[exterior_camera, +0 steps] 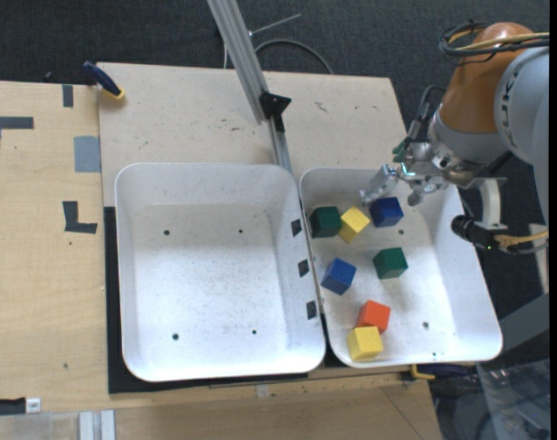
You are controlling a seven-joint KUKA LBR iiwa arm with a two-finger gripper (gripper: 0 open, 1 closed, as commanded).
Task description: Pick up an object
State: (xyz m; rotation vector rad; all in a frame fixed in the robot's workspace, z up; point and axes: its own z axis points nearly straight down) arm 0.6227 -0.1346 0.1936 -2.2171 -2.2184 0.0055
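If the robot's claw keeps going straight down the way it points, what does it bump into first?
Probably the blue cube near the top of the right bin. The gripper hangs right above it, though one slanted view leaves depth unsure.

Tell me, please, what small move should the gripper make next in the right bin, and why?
Probably lower a little onto the blue cube at the bin's far side. The gripper hangs just above and beside it, with nothing visibly held. A yellow cube and a dark green cube crowd its left, so a straight descent seems safest.
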